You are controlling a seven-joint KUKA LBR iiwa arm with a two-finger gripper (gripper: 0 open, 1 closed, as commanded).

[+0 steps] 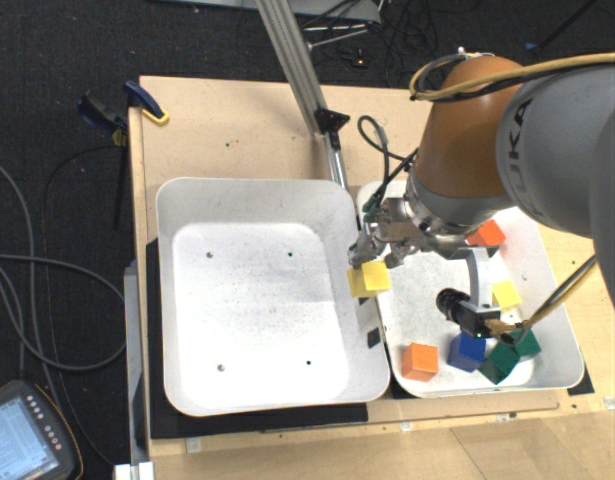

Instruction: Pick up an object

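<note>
Up — yellow block (369,280) in end effector (371,261)

The arm (557,138) is a thick, rounded grey casing with smooth curves; dark letters run along its side, partly cut off; above the wrist sits a broad, glossy orange band (467,133); a thin yellow cable (507,71) loops over its top; below, the wrist (427,223) narrows to grey metal with black wiring.
</note>
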